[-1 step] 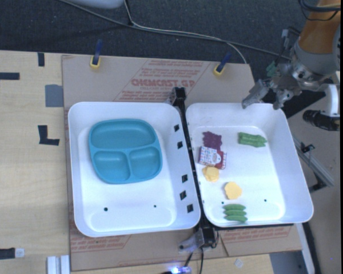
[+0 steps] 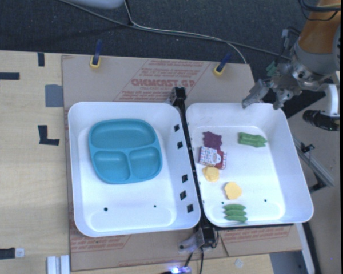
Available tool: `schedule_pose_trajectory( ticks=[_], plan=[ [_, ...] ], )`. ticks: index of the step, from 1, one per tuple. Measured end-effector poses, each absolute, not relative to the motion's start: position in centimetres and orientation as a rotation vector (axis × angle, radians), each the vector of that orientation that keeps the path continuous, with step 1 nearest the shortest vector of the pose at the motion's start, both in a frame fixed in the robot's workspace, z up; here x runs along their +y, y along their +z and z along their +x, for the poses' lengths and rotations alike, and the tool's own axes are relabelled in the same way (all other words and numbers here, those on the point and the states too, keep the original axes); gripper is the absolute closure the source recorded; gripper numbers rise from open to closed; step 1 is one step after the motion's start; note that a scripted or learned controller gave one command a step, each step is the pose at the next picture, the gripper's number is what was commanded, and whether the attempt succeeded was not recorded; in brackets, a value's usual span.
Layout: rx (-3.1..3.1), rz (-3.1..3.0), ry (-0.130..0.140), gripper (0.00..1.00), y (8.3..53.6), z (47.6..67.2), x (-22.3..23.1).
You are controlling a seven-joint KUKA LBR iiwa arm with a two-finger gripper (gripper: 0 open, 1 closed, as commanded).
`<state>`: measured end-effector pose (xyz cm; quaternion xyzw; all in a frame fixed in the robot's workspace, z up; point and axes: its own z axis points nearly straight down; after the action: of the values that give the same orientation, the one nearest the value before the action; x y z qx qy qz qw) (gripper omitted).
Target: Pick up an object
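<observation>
White bins, two: left bin [image 2: 80, 153] holds one blue plate [image 2: 126, 151]; right bin [image 2: 286, 170] holds two green pods [image 2: 251, 140], two yellow pieces [image 2: 232, 190], one purple packet [image 2: 212, 148]; gripper [image 2: 267, 99] spread, holding nothing, above its far rim

Left white bin [image 2: 80, 170] as landmark. Teal divided plate [image 2: 126, 151] lies inside it, toward far side. Cardboard sheet [image 2: 160, 76] under bin, red print beyond far rim. Two yellow clamps [image 2: 95, 60] on sheet's far edge. Black cable [image 2: 177, 34] on dark surface farther back. Wooden benchtop [image 2: 23, 170] left of bin, dark marks, possibly tape
</observation>
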<state>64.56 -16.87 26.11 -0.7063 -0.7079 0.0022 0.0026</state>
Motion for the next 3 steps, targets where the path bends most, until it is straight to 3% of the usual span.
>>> schedule_pose_trajectory(
  ticks=[2, 3],
  plan=[
    [-2.215, -2.211, 0.014, 0.00, 12.9, 64.5, -17.7],
    [-2.230, -2.226, -0.007, 0.00, 9.9, 64.9, -17.8]
  ],
)
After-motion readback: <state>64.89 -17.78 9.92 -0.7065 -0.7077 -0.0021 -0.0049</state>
